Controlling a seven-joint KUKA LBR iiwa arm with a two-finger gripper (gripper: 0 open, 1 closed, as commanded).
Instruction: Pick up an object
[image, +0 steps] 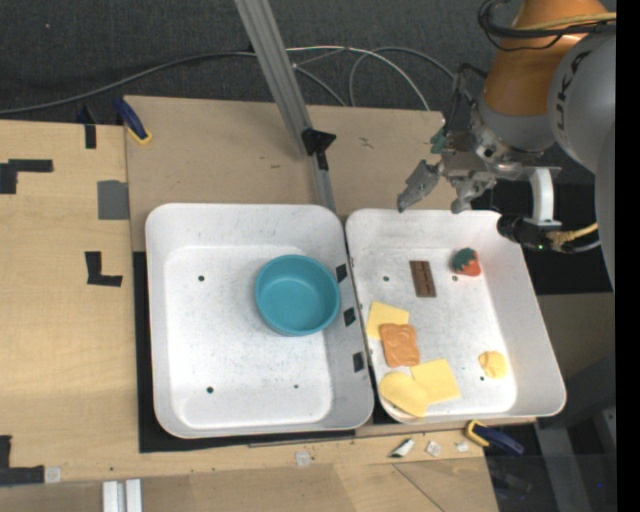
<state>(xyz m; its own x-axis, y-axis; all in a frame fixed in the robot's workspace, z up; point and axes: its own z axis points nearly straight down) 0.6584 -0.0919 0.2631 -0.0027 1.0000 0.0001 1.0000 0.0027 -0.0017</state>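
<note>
My gripper (438, 196) hangs open above the far rim of the right bin (530, 330), with nothing between its two fingers. In that bin lie a brown bar (423, 279), a small red and green fruit (465, 263), an orange toast-like slice (400, 345) on top of yellow cheese-like slices (420, 385), and a small yellow piece (491, 363). The brown bar is below and slightly left of the gripper, well apart from it. A blue bowl (296, 293) sits in the left bin (190, 330).
A grey metal pole (290, 95) slants over the bench behind the bins. Cables run across the dark floor at the back. Blue and yellow clamps (133, 121) hold the bench board at the far left corner and near the front right.
</note>
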